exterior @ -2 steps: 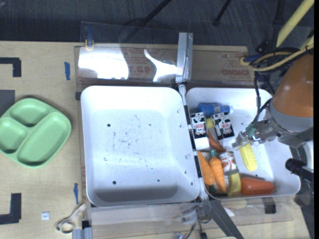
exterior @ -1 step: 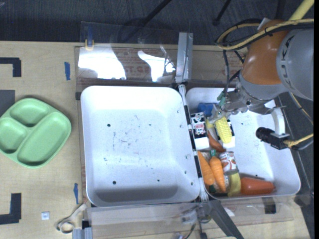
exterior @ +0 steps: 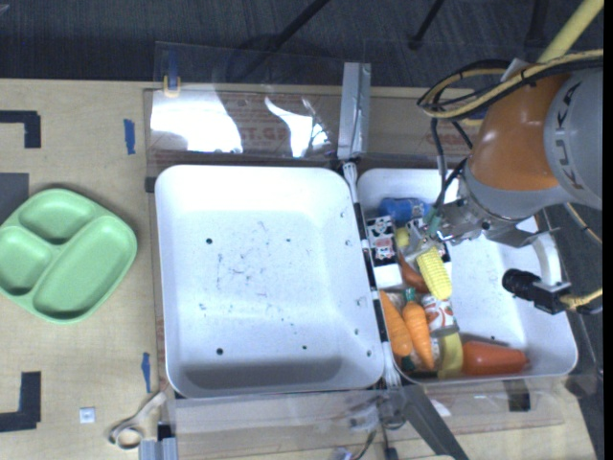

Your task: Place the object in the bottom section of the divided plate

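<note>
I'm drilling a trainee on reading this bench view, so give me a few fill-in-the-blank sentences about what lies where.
1. The divided plate on the bench is ____ in colour.
2. The toy foods, such as the corn cob, lie in the ____ bin.
3. The plate sits to the ____ of the left bin in the camera view.
4. The band above the arm's wrist is ____.

Missing words: green; right; left; orange
</note>
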Available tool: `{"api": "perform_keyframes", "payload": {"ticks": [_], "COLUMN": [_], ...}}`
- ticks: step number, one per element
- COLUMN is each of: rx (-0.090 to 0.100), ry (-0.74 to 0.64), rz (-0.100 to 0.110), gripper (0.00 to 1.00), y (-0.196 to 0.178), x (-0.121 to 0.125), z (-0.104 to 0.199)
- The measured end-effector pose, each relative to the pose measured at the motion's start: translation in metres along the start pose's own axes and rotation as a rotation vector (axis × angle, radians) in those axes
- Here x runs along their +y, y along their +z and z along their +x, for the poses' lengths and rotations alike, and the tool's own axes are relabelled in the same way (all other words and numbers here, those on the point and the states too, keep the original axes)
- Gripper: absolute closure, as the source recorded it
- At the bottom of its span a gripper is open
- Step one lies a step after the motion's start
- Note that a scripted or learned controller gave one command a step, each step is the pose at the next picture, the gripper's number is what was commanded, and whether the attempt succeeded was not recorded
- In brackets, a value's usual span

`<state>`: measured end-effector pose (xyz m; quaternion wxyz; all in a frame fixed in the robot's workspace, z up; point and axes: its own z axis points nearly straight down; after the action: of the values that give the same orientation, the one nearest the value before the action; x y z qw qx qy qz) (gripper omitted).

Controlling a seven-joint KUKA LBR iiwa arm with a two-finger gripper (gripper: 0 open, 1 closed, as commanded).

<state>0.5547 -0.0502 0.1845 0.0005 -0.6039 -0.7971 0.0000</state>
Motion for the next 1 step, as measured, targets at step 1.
{"api": "perform_keyframes", "payload": {"ticks": [1], "rx": [0.0], "ry": [0.058], "rz": [0.001], "gripper": [1.0], "y": [0.0005], "x": [-0.0269], "z": [0.0743]}}
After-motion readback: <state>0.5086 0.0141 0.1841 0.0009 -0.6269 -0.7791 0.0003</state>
